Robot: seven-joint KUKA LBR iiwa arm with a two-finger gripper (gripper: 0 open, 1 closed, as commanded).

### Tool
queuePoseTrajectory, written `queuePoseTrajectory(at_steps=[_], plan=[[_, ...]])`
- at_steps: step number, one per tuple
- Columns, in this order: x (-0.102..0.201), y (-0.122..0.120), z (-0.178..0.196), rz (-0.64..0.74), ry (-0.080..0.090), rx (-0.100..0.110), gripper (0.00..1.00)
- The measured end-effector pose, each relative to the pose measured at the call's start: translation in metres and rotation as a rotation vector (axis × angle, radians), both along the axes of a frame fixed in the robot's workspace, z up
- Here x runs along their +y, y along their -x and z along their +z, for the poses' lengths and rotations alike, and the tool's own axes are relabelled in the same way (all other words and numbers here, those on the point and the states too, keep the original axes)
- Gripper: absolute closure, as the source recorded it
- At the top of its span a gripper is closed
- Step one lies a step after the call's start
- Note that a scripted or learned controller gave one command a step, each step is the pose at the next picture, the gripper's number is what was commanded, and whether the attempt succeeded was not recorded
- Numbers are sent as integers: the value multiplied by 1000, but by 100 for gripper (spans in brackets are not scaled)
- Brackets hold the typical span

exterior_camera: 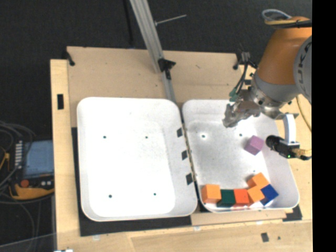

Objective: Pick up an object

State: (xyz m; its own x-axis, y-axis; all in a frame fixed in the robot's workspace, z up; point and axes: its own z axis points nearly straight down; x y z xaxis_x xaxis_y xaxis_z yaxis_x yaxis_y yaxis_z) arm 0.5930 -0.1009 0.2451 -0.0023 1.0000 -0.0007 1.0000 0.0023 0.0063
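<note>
Purple block in right bin, gripper near

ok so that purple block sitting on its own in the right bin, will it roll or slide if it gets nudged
The purple block looks flat-faced, so it would probably slide, not roll. It seems rigid and small, likely light. It lies apart from the blocks along the right bin's near edge, so a nudge should move it alone.

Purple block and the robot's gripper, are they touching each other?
Apart. The camera view shows bare white bin floor between the gripper and the purple block, which lies alone.
</note>
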Motion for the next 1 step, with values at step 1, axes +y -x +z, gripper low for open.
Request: queuePoseTrajectory(at_steps=[1], plan=[[-1, -1, 35, 3, 0, 1, 100]])
